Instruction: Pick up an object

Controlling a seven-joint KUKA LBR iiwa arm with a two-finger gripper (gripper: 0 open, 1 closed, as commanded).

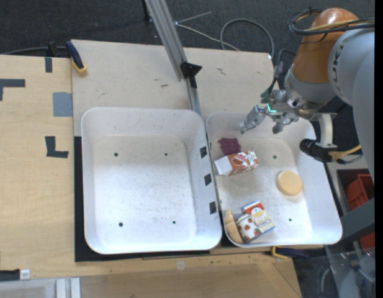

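Jaws [266, 123] spread open, holding nothing, above right bin [319, 185]; purple object [228, 145] lower left.

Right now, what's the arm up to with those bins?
The arm's gripper sits over the far edge of the right bin, fingers spread and with nothing between them. Below it in that bin lie a dark purple item, a small red and white carton, a round tan disc and a second carton near the front. Nothing has been picked up yet.
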